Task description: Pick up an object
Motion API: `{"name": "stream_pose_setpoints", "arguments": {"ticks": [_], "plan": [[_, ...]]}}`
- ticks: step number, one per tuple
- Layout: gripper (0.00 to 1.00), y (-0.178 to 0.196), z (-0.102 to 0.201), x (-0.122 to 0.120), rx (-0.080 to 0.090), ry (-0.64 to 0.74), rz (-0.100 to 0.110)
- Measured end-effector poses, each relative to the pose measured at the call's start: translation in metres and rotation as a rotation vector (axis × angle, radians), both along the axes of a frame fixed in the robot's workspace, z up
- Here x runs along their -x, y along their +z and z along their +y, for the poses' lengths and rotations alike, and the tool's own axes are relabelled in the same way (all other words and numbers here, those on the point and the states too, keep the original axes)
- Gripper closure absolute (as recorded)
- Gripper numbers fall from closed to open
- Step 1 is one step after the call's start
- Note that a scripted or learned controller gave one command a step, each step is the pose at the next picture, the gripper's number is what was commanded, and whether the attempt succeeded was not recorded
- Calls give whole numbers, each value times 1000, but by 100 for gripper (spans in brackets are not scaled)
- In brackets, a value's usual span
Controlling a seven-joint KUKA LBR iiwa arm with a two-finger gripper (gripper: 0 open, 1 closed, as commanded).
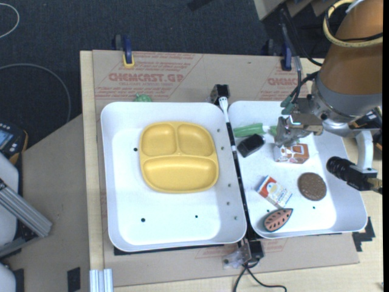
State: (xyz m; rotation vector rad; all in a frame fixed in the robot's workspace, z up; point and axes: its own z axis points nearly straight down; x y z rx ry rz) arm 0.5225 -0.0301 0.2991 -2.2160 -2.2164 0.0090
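You have a brown cardboard-faced bench (182, 72) carrying two shallow white plastic bins side by side, their inner rims touching along a dark seam. The left white bin (121, 224) holds one thing, a yellow three-compartment plastic plate (179, 157), lying flat in the upper middle of the bin with bare white floor all round it, widest toward the near edge.

The right white bin (346, 215) holds the smaller clutter. Along its upper left lies a green flat strip (248, 129), and just below that a small black block (250, 145) sits near the seam. Toward the middle is a red and white printed packet (293, 154), touching or nearly under the gripper. Lower down you see a brown round disc (312, 186), a small white packet with red and blue print (273, 190) to its left, and an orange and dark oval object (278, 219) near the bin's near rim.

The grey arm with its orange band (355, 41) comes in from the right, and the two-finger gripper (285, 137) points down just over the red and white printed packet. I cannot tell from this angle how its fingers are set, nor whether they touch the packet. The right bin's floor is open near its right rim.
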Motion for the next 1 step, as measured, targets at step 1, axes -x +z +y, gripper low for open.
{"name": "stream_pose_setpoints", "arguments": {"ticks": [1], "plan": [[100,-21,37,33,-1,4,-3]]}}
